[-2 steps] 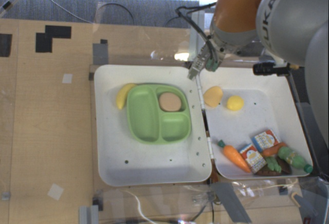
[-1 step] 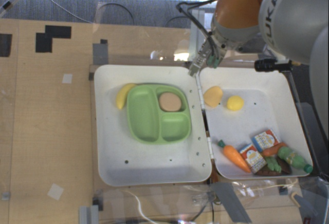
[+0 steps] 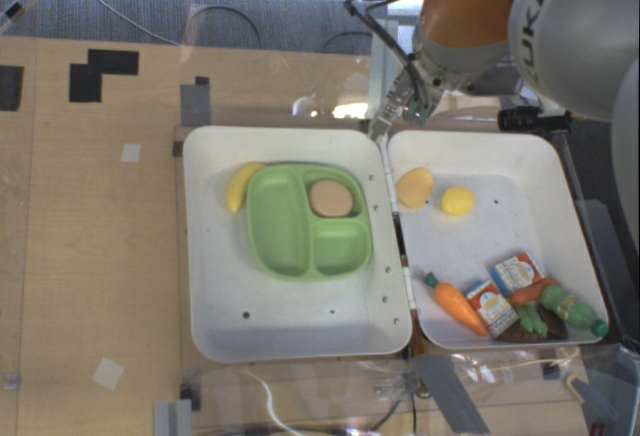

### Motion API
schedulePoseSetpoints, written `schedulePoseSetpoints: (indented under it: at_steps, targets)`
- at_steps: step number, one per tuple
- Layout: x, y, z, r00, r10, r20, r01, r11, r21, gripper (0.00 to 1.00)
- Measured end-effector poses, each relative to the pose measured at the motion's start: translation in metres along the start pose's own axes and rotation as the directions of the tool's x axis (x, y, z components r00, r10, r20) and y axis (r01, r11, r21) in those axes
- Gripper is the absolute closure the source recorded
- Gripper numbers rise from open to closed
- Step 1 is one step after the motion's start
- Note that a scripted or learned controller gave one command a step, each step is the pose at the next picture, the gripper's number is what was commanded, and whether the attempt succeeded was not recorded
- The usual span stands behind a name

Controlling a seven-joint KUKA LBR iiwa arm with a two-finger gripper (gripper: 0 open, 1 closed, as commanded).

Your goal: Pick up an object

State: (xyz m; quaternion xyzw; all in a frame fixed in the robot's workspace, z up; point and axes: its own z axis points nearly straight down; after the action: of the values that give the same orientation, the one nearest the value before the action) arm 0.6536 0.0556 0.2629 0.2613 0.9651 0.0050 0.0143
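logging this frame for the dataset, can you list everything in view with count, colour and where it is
white bins: 2, white, side by side on the bench
divided plate: 1, green, middle of the left bin
round cookie-like item: 1, tan, in the plate's upper right compartment
banana: 1, yellow, left bin, against the plate's upper left edge
rounded food item: 1, yellow-orange, right bin, upper left part
lemon-like ball: 1, yellow, right bin, just right of that item
carrot: 1, orange with green top, right bin, lower left
small cartons: 2, blue and white, right bin, lower area
heap of toy food: count unclear, green, orange and brown, right bin's lower right corner
arm: 1, grey with orange band, upper right
gripper: 1, above the bins' far edge, where they meet
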Motion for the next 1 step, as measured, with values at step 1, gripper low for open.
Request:
schedulePoseSetpoints:
  at_steps: [1]
  targets:
    - [-0.0007,0.0185,-0.0237,0.998,0.061,-0.017,-0.060,0.998,0.012,1.00]
